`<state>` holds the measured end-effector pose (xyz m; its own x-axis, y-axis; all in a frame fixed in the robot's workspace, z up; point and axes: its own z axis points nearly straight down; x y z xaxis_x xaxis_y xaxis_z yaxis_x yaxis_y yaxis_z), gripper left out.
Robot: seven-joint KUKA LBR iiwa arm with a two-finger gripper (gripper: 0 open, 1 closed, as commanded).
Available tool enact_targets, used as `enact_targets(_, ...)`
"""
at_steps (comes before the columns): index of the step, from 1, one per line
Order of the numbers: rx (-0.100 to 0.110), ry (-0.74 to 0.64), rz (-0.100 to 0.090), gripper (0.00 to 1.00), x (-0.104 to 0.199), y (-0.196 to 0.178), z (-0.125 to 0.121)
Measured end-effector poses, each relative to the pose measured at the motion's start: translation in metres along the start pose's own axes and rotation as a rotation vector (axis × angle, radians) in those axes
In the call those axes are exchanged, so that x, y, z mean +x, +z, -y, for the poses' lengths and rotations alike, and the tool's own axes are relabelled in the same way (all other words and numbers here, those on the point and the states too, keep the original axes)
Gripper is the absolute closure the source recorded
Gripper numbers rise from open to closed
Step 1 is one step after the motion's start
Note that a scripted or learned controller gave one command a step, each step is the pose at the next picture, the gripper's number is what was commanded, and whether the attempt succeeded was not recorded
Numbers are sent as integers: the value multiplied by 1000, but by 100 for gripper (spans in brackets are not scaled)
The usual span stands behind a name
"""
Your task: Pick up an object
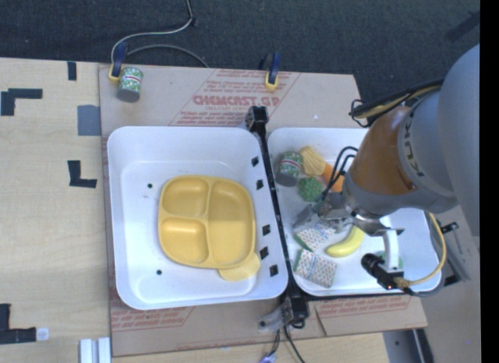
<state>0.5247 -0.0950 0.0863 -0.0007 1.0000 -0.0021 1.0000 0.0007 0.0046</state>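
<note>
My gripper (321,215) hangs low in the right bin (413,276), under the grey and orange wrist. It sits just above a checkered packet (314,237) and just left of a yellow banana (345,243). A second checkered packet (316,269) lies nearer the front wall. Behind the gripper are a green broccoli piece (311,188), a yellow corn cob (313,160), a round green and pink item (289,166) and a thin orange piece (335,174). Nothing can be made out in the gripper's grasp.
The left bin (132,198) holds a yellow divided plate (207,221) with a small yellow piece (238,269) by its front corner. A small can (129,83) and a yellow clamp (271,81) sit on the cardboard behind the bins. The arm covers the right bin's right side.
</note>
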Motion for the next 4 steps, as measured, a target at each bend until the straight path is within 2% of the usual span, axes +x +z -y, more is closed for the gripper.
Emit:
enact_targets(1,0,-1,0,0,-3,1,-69)
enact_targets(2,0,-2,0,100,-3,-10,-69)
enact_targets(3,5,1,0,100,-70,-36,-91)
enact_targets(4,4,-2,-1,100,-13,-113,-116)
